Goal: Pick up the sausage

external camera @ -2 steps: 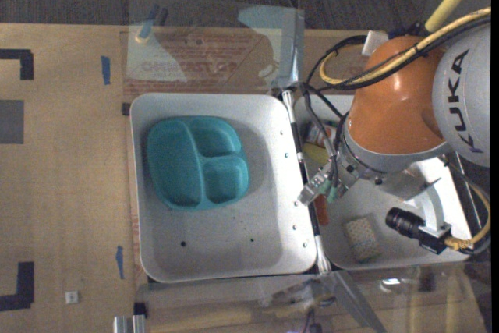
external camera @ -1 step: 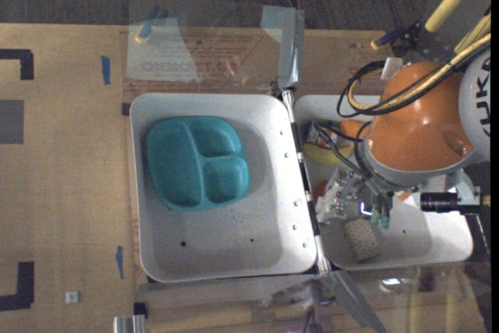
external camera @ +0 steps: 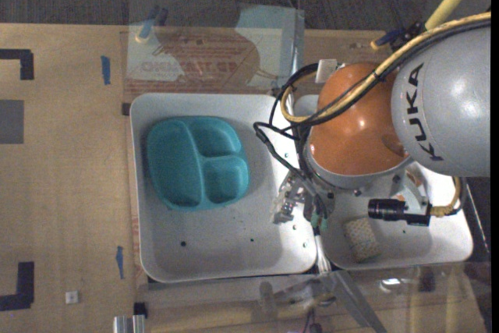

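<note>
- Grey and orange arm fills the right of my view, hanging over the seam between the two bins.
- My gripper shows as a dark metal cluster below the wrist, low over the left bin's right edge. I cannot tell its grip state from here, nor whether it touches or holds anything.
- Left bin holds a teal divided plate, lying flat in the bin's upper left part, well apart from the gripper.
- Right bin is mostly covered by the arm. In its lower part I see a pale, textured lump resting on the floor; I cannot make out what it is.
- I cannot pick out the sausage with any certainty.
</note>
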Available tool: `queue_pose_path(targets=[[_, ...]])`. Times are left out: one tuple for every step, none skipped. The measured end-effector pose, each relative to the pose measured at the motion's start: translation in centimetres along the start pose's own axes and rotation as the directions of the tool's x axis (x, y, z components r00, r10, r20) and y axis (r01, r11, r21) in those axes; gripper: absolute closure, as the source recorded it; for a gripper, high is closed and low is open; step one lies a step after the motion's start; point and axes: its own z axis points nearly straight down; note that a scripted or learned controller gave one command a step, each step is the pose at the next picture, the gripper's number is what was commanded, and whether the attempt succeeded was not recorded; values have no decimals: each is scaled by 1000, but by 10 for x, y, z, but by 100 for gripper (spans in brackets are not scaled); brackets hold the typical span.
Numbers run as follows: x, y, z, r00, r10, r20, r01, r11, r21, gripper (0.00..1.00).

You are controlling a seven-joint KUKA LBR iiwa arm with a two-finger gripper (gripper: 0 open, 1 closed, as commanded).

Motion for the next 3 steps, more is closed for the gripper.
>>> queue_pose_path(targets=[[-20,-51,0,919,-394,-1,394,919,0,100],[-30,-43,0,848,-529,3,529,848,0,100],[-39,-47,-1,811,-585,4,585,811,0,100]])
